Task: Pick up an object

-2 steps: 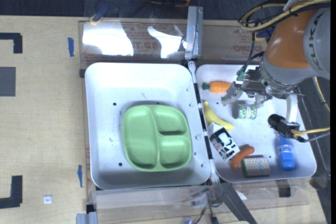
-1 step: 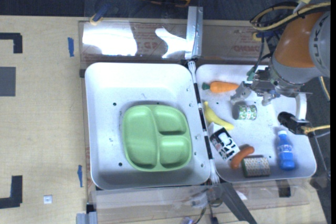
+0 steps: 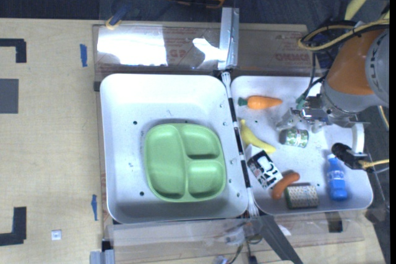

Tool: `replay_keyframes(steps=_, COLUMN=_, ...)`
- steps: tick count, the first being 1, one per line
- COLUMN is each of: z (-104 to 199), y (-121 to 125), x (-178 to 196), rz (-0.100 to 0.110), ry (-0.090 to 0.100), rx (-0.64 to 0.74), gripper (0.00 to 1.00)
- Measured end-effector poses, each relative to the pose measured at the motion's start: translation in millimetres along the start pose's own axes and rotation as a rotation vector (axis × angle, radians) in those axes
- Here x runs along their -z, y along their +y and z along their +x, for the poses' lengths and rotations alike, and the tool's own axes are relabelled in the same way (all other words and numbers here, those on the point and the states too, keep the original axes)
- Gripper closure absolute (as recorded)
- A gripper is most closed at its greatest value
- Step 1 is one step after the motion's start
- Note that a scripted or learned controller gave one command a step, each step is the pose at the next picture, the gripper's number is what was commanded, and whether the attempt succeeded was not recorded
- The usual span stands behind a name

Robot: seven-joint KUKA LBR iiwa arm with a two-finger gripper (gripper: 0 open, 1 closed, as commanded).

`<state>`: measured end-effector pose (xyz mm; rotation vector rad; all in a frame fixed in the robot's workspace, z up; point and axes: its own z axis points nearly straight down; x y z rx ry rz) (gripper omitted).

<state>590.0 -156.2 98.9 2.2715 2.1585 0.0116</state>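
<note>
well, your gripper (image 3: 305, 115) hangs over the back half of the right bin (image 3: 318, 157), just above and beside a small green and silver can (image 3: 296, 137), which looks like the likeliest thing to pick; you cannot tell from this slant how far the gripper is open, and nothing can be seen held in it. the main risk, as you might judge it, is the can itself: it seems to lie on its side, so a closing grasp that lands off centre could send it rolling toward the banana (image 3: 255, 140) or squirt it out altogether. a descent that drifts toward the back could clip the carrot (image 3: 264, 102), which lies near the rear wall. the front of that bin is crowded: a black and white carton (image 3: 263, 169), a sausage (image 3: 284, 183) and a grey scrubbing block (image 3: 301, 195) sit close together, with a blue bottle (image 3: 337, 179) just beside them, so a try there would likely nudge a neighbour. the best open floor is the bare patch between the can and the blue bottle. keep away from the wall shared with the left bin (image 3: 124, 133), where the banana lies close. that left bin holds a green divided plate (image 3: 184, 161) with free floor round it.
</note>
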Motion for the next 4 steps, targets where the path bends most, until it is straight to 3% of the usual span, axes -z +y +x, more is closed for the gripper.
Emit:
replay_keyframes(steps=1, z=18.8, y=-31.8, x=-9.8, rz=0.002, ry=0.001, rx=0.052, gripper=0.0)
replay_keyframes(steps=2, z=18.2, y=-30.6, x=0.5, rz=-0.002, ry=0.0, rx=0.05, gripper=1.0)
replay_keyframes(steps=3, z=48.4, y=-38.3, x=-8.8, rz=-0.002, ry=-0.001, rx=0.034, gripper=1.0)
replay_keyframes(steps=4, z=106.9, y=6.3, x=85.6, rz=0.011, ry=-0.001, rx=-0.056, gripper=1.0)
